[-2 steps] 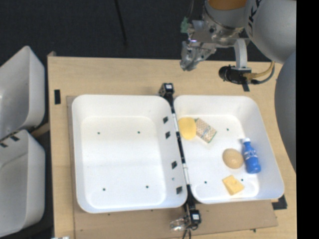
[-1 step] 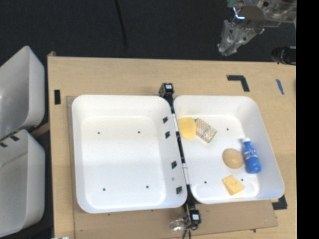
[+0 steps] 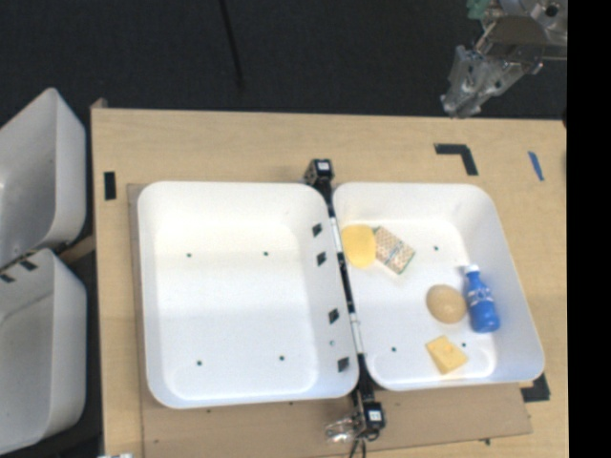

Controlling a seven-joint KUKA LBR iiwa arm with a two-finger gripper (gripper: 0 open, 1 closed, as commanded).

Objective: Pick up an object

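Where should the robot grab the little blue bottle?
Probably around the middle of the blue bottle, coming straight down. It lies flat in the right bin, white cap toward the back, so the jaws should close across its narrow width. The tan round thing sits close on one side.

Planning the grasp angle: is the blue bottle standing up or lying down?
Lying down. The bottle shows its full length along the right bin's floor, white cap toward the far wall, beside the tan ball.

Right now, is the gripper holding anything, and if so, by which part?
Nothing is held. The gripper hangs above the bench's far right corner, away from the right bin, with no object between its fingers.
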